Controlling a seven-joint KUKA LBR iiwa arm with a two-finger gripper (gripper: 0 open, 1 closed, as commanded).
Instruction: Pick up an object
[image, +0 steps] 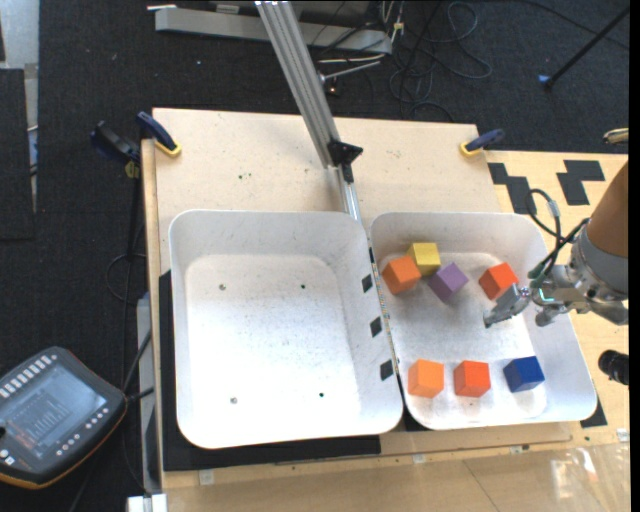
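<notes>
The gripper (520, 305) hangs over the right bin (560, 400), just near of the red-orange cube (497, 279) by the bin's right wall; whether it is spread or clenched I cannot tell. That cube looks like a small, stiff, light block with flat, smooth faces, so a pinch across two opposite sides should hold it. It sits apart from the purple cube (449, 281) to its left, leaving room on both flanks. The wall close by could crowd a descent.
</notes>
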